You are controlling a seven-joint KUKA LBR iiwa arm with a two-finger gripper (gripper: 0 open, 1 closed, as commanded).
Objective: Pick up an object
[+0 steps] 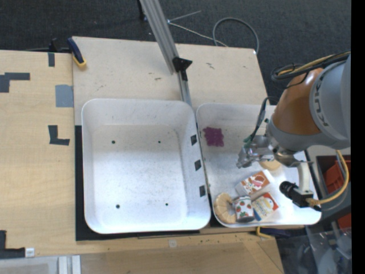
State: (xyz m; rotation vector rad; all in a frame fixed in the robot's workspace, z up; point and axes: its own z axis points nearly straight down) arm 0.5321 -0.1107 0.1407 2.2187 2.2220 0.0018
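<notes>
Hovering low in the right bin (228,114) with gripper (247,156) seemingly empty, finger gap unreadable, needing a drop nearward onto the red-and-white packet (255,184).

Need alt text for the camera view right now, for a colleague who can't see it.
The grey arm's gripper hangs over the right white bin, near a small purple object and a cluster of colourful packets in the bin's near corner. The left white bin sits alongside.

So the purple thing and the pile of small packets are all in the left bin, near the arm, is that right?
Not quite. The camera view shows the purple thing and the packets in the right bin, not the left one. They do lie near the arm.
</notes>
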